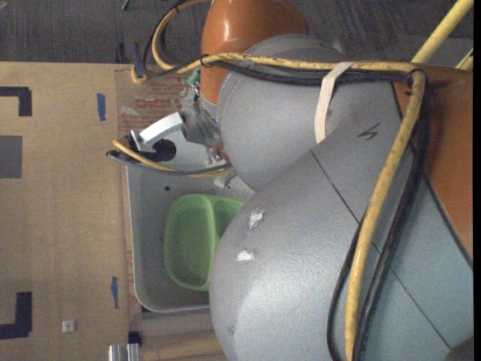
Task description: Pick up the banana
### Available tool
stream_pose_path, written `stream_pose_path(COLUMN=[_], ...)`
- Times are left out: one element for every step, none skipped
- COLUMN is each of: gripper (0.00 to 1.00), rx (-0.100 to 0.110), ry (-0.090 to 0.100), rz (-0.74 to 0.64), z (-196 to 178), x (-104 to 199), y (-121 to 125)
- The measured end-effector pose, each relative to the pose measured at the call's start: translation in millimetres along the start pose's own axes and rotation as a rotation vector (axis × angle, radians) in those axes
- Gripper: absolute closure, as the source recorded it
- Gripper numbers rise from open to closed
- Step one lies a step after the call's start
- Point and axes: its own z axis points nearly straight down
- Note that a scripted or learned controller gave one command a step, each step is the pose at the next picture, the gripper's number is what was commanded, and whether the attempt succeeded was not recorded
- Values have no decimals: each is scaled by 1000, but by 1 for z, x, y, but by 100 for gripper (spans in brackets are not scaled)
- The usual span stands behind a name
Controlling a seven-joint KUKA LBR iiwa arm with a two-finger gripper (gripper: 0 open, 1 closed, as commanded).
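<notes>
Casing of the grey arm [316, 201] is looming across the right and centre of the camera view, with its orange band [248, 28] sitting near the top edge. A yellow cable [383, 194] is running along the casing, looping over the shoulder of the joint and down its side. The wrist is reaching toward the upper end of a white bin [146, 232], and the pincer [204, 135] is hanging there, mostly tucked behind the arm; whether it is apart or together I cannot tell. A green tub [192, 239] is resting in the bin below the wrist, its right side passing under the arm. Left of the bin, the tan counter [60, 201] is carrying blue tape strips [101, 107] and black corner marks [19, 100]. Where the banana is lying I cannot tell, since the arm is covering most of the bin.
</notes>
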Motion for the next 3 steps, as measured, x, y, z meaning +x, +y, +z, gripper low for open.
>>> stream_pose_path(gripper=[100,100,100], rx=[1,1,2], ry=[1,1,-4], rz=[277,281,-173], z=[60,50,32], x=[-11,-10,-49], y=[-3,-1,-25])
